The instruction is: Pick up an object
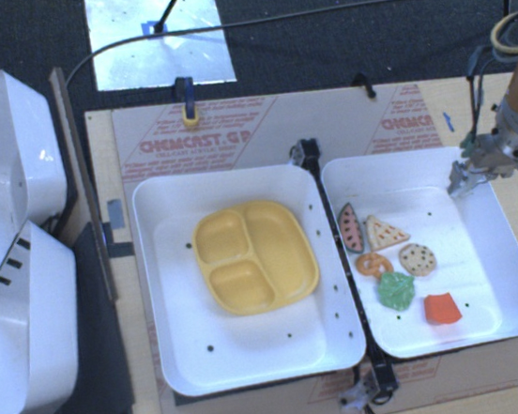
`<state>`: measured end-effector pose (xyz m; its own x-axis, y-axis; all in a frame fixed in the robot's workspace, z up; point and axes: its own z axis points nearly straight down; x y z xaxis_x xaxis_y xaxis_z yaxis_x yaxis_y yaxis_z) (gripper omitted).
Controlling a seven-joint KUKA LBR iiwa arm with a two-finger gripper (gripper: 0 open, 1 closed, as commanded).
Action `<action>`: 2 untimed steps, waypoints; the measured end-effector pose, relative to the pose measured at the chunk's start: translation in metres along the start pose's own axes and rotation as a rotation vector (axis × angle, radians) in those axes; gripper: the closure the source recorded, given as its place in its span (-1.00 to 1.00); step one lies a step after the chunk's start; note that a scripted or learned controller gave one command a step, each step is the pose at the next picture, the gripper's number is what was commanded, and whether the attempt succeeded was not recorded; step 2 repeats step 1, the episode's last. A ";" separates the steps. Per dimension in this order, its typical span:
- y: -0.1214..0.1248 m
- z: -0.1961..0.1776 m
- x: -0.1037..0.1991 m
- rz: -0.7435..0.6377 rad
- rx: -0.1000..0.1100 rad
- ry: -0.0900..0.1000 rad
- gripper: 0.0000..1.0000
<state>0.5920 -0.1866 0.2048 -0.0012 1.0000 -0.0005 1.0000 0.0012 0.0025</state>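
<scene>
My gripper [461, 180], whose state I cannot tell, hangs over the right bin's [502, 217] far edge, with the small, probably light, stiff cookie [417, 259] near, down-left, best pinched across its flat sides.

Glossy white plastic bins [175, 288] — matt yellow plastic tray [254, 255] — printed cardboard sheet [258, 130] beneath

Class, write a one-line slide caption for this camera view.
Tool poised at right bin's far edge; toy foods clustered inside; yellow tray in left bin.
</scene>
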 end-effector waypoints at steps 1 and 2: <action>0.073 -0.067 0.031 -0.003 -0.003 0.000 1.00; 0.073 -0.067 0.031 -0.003 -0.003 0.000 1.00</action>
